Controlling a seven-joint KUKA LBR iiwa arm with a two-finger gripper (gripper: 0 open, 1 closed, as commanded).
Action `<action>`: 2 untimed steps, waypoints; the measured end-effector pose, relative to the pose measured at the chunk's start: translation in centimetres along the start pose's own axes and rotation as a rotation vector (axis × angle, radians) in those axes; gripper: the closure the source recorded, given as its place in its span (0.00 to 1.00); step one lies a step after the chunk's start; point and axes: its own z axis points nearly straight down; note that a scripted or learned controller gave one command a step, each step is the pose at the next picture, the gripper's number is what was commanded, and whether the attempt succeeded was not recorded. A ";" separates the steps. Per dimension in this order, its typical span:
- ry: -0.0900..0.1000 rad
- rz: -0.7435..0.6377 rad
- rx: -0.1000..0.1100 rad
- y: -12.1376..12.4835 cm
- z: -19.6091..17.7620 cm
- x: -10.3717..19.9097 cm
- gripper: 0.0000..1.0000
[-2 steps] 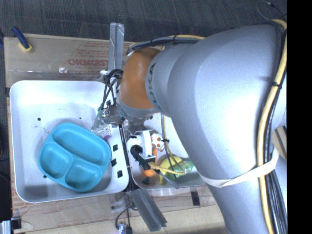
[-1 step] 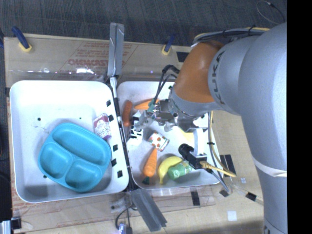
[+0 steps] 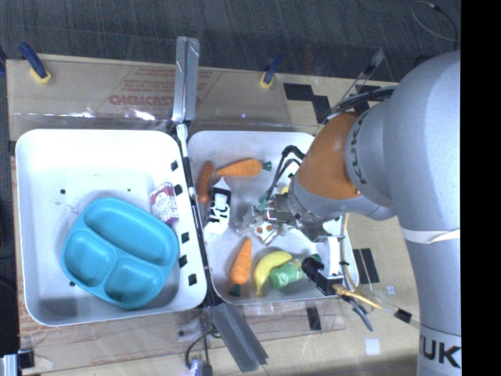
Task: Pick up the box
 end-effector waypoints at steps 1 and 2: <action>-0.009 0.297 -0.008 3.2 -0.3 4.1 0.00; -0.009 0.297 -0.007 3.2 -0.3 4.1 0.00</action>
